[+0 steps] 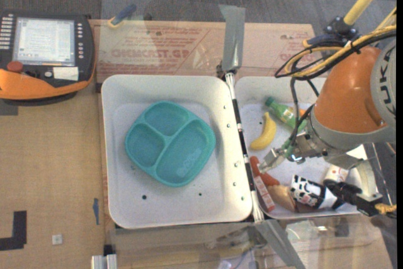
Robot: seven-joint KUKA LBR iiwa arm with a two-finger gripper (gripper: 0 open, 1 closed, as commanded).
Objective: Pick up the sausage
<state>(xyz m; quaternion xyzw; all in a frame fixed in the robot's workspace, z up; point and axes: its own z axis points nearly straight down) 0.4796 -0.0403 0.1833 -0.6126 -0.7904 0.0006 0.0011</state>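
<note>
I'm reading everything off the divider (238, 135) btw the two bins. Left of it, the left bin (116, 135) is carrying a teal sectioned plate (170, 143), sitting flat mid-bin and well apart from the work, so it isn't getting in my way. Just right of the divider, the sausage (262, 178) is lying reddish along the right bin's near-left edge, hugging the wall; prob awkward for a clean grab w/ so little room on that side. Right of that, near but apart from it, a banana (265, 133) and a green bottle (281, 111) are lying further back. The gripper (275, 158) is hanging just above the sausage's far end, fingers looking spread and gripping nothing. A black-and-white toy (310, 193) is lying rightmost, by the near wall.
</note>
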